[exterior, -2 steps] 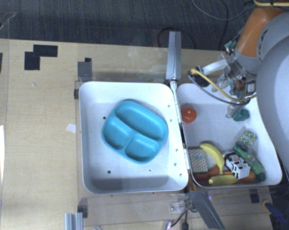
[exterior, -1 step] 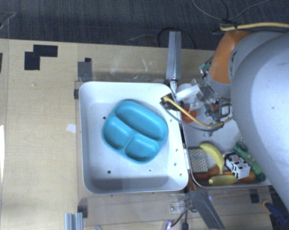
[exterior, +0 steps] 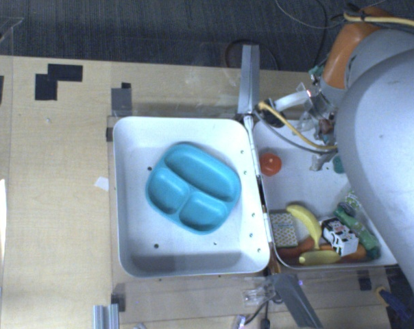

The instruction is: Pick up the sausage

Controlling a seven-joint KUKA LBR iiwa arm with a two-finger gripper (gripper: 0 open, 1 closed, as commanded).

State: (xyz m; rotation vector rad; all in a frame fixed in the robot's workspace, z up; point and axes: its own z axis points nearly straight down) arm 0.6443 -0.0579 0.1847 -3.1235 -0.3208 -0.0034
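A: Where's the sausage?

B: Hard to pin down. A reddish-orange piece (exterior: 304, 242) lies low in the right bin (exterior: 293, 184), under the two bananas (exterior: 306, 223); whether that is the sausage I cannot tell.

A: And the hand?

B: The hand (exterior: 321, 132) is over the right bin's upper part, near the orange ball (exterior: 270, 163). The big grey arm (exterior: 385, 136) hides most of it; open or closed, I cannot tell.

A: The left bin (exterior: 131, 184)?

B: It holds a blue divided tray (exterior: 192, 186) on the wooden worktop (exterior: 49, 184)
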